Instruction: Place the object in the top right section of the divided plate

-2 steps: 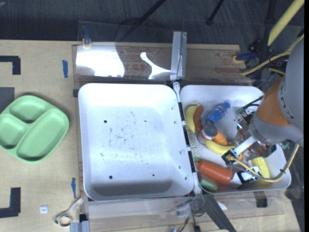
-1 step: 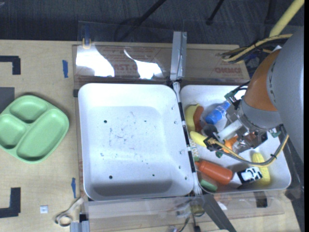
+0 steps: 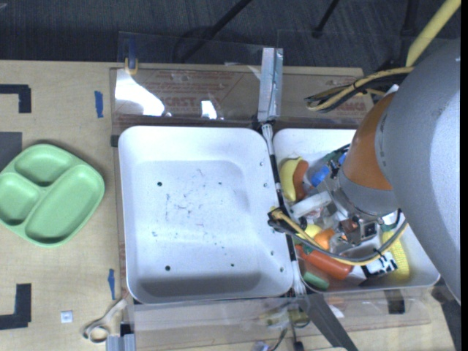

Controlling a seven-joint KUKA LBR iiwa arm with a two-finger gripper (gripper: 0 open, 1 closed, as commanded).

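Over the right bin (image 3: 420, 273), my hand (image 3: 344, 232) sits low among cluttered toy food, its grip impossible to tell, far from the green divided plate (image 3: 50, 194).

I see a big white plastic bin (image 3: 197, 210) on the left, with small dark specks on its floor. Beside it, touching along one edge, sits a second white plastic bin (image 3: 420, 269) on the right. Both rest on a light wooden bench (image 3: 58, 108). Behind the bins stands a clear plastic wall (image 3: 190, 93) with a shiny metal post (image 3: 268, 86) in the middle. Small strips of blue tape (image 3: 98, 103) and black corner marks (image 3: 18, 97) are stuck on the bench.
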